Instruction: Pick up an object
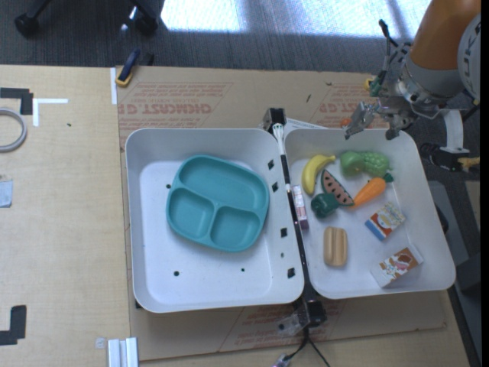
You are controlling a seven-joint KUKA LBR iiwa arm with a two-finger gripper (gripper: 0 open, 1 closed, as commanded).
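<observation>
My gripper (pixel 376 125) hangs above the far edge of the right bin (pixel 435 228), its two fingers spread apart with nothing between them. Below it in that bin lie a green bumpy vegetable (pixel 364 161), a yellow banana (pixel 312 171), a watermelon slice (pixel 336 187), an orange carrot (pixel 370 190) and a dark green pepper (pixel 324 204). Nearer the front are a hot dog bun (pixel 335 246) and two small printed cartons (pixel 385 221) (pixel 398 265).
The left bin (pixel 145 235) holds a teal divided plate (pixel 218 202). A clamp with a pink label (pixel 297 205) sits on the rim between the bins. Cardboard lies under both bins, and the arm's orange band (pixel 454 10) is at the upper right.
</observation>
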